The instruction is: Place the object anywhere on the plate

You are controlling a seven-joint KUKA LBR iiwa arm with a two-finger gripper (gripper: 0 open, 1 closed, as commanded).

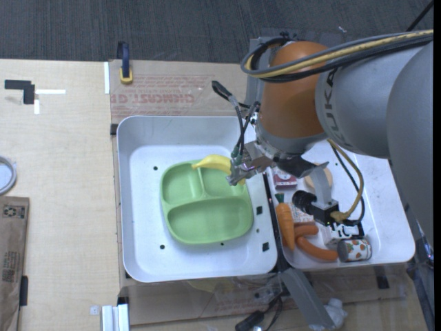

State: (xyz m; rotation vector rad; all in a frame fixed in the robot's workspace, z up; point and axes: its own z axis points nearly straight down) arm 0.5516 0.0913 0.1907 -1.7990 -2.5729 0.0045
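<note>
banana (212, 162), yellow and curved, lying at the upper right rim of the green divided plate (207, 212), partly over the plate's top right compartment, its right end right at the gripper (238, 174). plate sitting flat in the left white bin (138, 205), three compartments, tilted a little in the view, nothing else seen on it. gripper hanging just beside the plate's right edge, close to the wall between the two bins, fingertips touching or nearly touching the banana's right end; cannot tell whether the jaws are apart or clamped on the fruit, since the metal parts blur together there. above the gripper, the orange band (293, 95) of the grey arm (386, 95), reaching in from the right, with a yellow and black cable (344, 47) looped over it. in the right white bin (393, 240), partly under the arm: two orange carrot-like pieces (286, 226) side by side, a small can with a printed label (353, 249) near the lower right corner, a small red and white packet (284, 180) near the dividing wall, and a pale rounded thing (321, 180) half hidden by cables. to the left of the bins, bare wooden bench top (55, 157), a brown cardboard piece (14, 254) at the left edge, and a blue and yellow clamp (125, 64) at the back.
</note>
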